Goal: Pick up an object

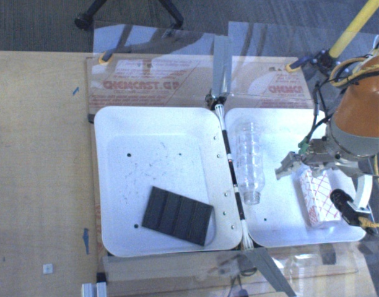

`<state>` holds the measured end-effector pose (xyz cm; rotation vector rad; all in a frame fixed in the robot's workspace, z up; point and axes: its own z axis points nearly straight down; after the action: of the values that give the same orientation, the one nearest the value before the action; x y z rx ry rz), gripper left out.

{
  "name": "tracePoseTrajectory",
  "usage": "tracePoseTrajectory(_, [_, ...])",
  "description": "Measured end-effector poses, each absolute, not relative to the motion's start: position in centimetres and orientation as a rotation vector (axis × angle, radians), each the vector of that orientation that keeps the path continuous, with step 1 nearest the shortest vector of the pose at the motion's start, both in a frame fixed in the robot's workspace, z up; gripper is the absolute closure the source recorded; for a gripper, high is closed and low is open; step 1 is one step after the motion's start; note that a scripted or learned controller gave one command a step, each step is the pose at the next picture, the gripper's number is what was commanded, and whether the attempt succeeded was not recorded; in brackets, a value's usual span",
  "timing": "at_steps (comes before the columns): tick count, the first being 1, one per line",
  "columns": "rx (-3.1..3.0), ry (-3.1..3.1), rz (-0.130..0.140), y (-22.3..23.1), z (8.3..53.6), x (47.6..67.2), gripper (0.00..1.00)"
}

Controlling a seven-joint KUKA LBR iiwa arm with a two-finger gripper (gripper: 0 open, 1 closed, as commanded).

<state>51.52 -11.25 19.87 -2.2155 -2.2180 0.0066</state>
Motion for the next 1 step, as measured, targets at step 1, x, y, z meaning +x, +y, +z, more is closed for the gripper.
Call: tracePoseTrajectory(1, [-2.226,-2.222,-0.004,-17.76,14.4,51.94,0.0])
